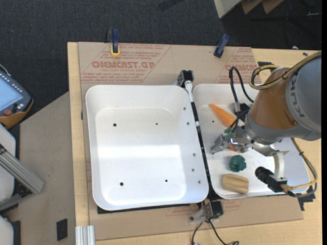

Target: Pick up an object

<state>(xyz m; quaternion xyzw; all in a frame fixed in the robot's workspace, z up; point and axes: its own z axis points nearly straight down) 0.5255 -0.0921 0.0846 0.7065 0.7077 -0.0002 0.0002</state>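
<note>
Hovering over the right bin (217, 185), the claw (228, 141) had its fingers spread apart, gripping nothing. The orange carrot (223, 114) lay just beyond it, its long axis diagonal, tip toward the bin's far left. A green lump (237, 163) and a tan block (235, 183) lay nearer.

Brown surface (153, 60) printed with red lettering, extending behind and left of the claw (222, 143). Blue-and-yellow clamp (114, 42) at the far edge, well left of the claw; dark blue clamp (221, 45) at that edge, directly beyond it. Dark carpet (76, 9) beyond the surface. Blue-screened device (10, 97) far left.
</note>
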